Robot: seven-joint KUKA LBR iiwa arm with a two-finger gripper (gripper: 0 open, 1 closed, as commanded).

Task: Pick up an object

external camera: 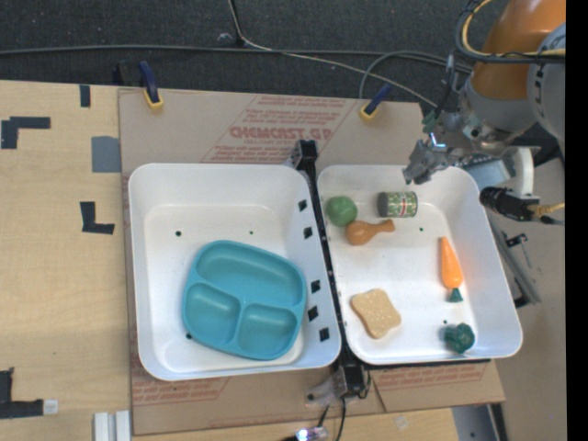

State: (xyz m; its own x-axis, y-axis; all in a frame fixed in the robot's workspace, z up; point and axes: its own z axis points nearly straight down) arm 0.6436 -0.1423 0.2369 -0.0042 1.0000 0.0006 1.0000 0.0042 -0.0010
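The hand (418,173) hovers over the right bin's (487,246) far edge, just above a can (399,205); its grip cannot be told.

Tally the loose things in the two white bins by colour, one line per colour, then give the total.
Green: 3 (round green ball, green-labelled can lying on its side, dark green lump)
Orange: 2 (orange carrot, orange-brown drumstick)
Tan: 1 (tan bread slice)
Blue: 1 (blue divided plastic tray)
Total: 7
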